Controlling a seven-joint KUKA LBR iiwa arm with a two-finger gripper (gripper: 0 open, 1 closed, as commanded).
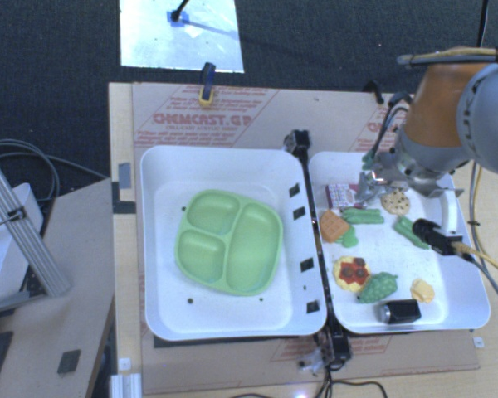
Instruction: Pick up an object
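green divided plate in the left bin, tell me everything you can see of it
The green divided plate is pale lime green and looks like smooth plastic. It is a rounded rectangle with three recessed compartments: two smaller ones on its left and one long one on its right. It lies flat, slightly rotated, near the middle of the left white bin, resting on the bin floor. Its compartments hold nothing, and nothing else touches it.

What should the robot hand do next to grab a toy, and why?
Probably dip a little lower. The gripper hangs in the right bin, just above the pink-and-white packet and the green bean pod, with nothing seen between its fingers. Those two toys lie closest, so a short drop should reach one.
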